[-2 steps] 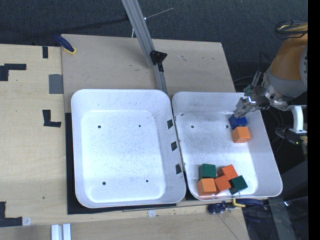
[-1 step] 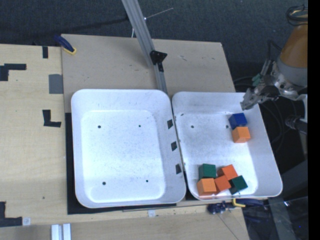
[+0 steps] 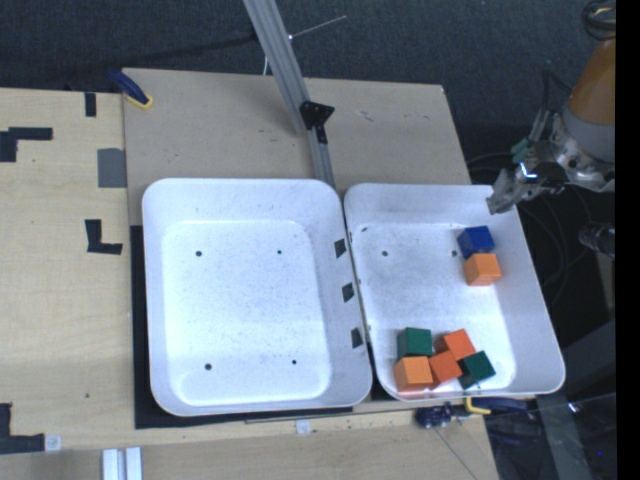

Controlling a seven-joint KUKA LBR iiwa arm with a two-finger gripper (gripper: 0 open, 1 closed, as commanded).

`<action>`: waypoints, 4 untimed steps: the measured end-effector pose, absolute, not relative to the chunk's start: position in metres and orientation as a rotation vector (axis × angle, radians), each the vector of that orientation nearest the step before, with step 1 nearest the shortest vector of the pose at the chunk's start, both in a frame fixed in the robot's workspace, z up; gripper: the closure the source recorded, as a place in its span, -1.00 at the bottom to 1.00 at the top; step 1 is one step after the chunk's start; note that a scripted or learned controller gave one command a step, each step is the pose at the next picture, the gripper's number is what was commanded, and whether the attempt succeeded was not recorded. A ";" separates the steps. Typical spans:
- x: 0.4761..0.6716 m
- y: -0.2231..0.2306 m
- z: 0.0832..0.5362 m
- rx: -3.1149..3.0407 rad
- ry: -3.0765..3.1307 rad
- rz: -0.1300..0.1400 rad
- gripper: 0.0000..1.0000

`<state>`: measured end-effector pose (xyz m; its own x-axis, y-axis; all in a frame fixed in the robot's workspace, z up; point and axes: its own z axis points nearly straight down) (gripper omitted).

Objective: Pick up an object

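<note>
I see my pincer [image 3: 503, 196] at the right bin's [image 3: 425, 258] far right corner; I cannot tell its spread. Blue block [image 3: 475, 239] lies just inside that bin, table [image 3: 60, 228] beyond.

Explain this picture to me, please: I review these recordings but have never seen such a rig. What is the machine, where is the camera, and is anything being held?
One fixed camera looks down at a slant on a wooden bench bearing two shallow white bins. The machine is a robot arm, grey with an orange band, reaching in from the right. Its gripper hovers at the upper right rim of the right bin; no object shows between its fingers. That bin holds small blocks: a blue block touching an orange block, and near the front a cluster of green and orange blocks. The left bin sits beside it. A metal pole slants across the top.
</note>
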<state>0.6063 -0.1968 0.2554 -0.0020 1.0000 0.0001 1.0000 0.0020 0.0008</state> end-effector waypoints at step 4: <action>0.625 0.018 0.227 2.213 2.233 0.001 1.00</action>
<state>0.6254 0.0181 0.2270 -0.0088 1.0000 0.0022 1.0000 0.0088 -0.0010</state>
